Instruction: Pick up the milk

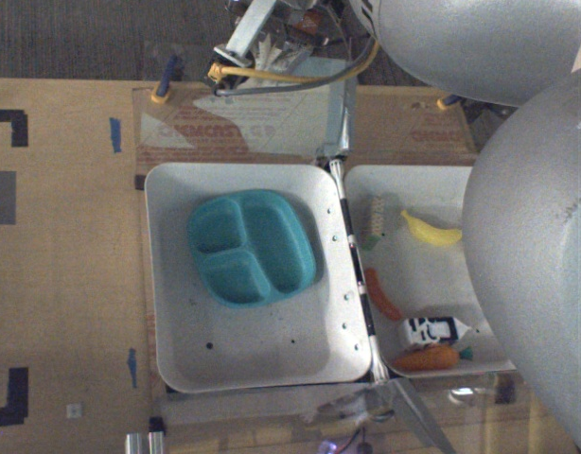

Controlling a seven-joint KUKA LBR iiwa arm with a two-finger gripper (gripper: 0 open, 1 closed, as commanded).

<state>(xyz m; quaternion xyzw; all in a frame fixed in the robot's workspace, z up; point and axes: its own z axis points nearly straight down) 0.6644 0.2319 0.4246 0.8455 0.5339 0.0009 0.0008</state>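
Here in the camera view, the milk (434,329) lies on its side in the right bin (404,180), just beside the carrot (428,357). The gripper (262,53) hangs beyond both bins, and I cannot tell whether it is open. The milk is probably a light, stiff carton, best pinched across its flat sides.

Single cam, fixed above the counter (63,272), tilted down at a slant. Mid-range: frame-left bin (253,348) shown complete w/ rim; frame-right bin (432,282) partly covered by arm (480,26), which enters from frame right, close to lens.
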